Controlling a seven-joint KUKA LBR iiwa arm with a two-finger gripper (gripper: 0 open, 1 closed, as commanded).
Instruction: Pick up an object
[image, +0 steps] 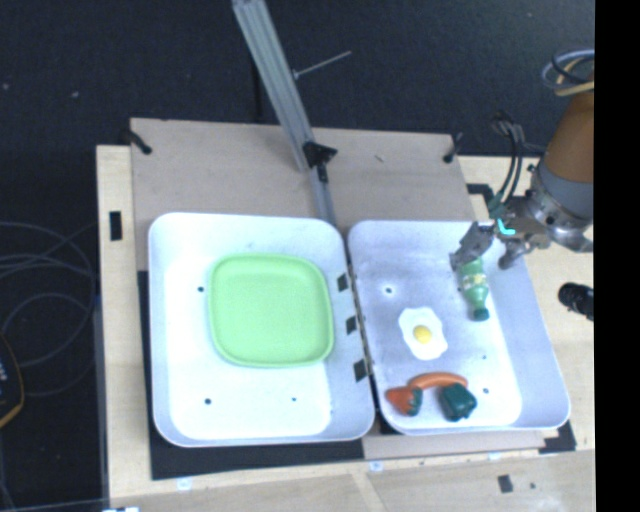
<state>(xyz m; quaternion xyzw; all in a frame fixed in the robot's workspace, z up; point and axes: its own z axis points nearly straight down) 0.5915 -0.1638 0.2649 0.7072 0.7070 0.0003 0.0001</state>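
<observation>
Right bin, upper right: gripper (478, 252) sits low over the bin, arm (565, 165) coming in from the right edge with the wrist angled down and left.
Pincer state: can't tell. Dark and blurred at this angle, and I can't see whether it's spread or clenched.
Likely target: small green bottle (476, 292), lying just below the gripper and tilted, blue-green cap end pointing down-right. Its top end meets or overlaps the tool in view; contact vs. hovering above, can't tell. Not calling it held.
Why that pick: my read is that the bottle is the nearest item to the arm's entry side and lies apart from the others, so there's less risk of clipping a neighbour.
Other items, right bin (535, 330): fried egg toy (423, 334) near the middle, well clear of the bottle. Red-orange sausage-like piece (428, 388) and dark teal lump (459, 401) together near the front wall.
Left bin (175, 300): holds a light green square plate (271, 309), lying flat, roughly centred. Not involved in this approach.
Stage: judging from the pose, at or just before the grasp. Nothing is visibly lifted.
Risk: the bottle is round and lying on its side, so it could roll or squirt out if the close is off-axis. The tilt means the wrist needs to line up across the body, not along it.
Next: close across the bottle's mid-body, then lift straight up and check that it comes along.
</observation>
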